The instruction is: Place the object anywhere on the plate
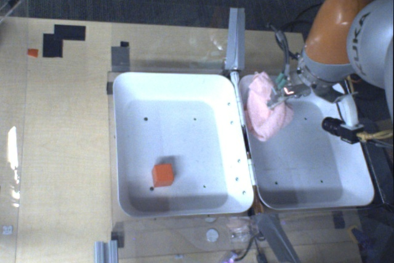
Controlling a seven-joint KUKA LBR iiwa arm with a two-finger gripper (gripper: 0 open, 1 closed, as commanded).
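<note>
A small orange block (163, 175) lies on the floor of the left bin (129, 132), toward its front left. A pale pink plate (265, 111) sits in the back left corner of the right bin (320, 188), leaning against the wall between the bins. My gripper (284, 91) hangs over the plate's upper right edge, touching or very close to it. The block is far to the gripper's left, in the other bin.
A grey metal post (234, 40) stands behind the divider between the bins. The arm's orange band (332, 21) and grey wrist cover the right bin's back right corner. A black cable fitting (338, 127) juts over the right bin's right side.
</note>
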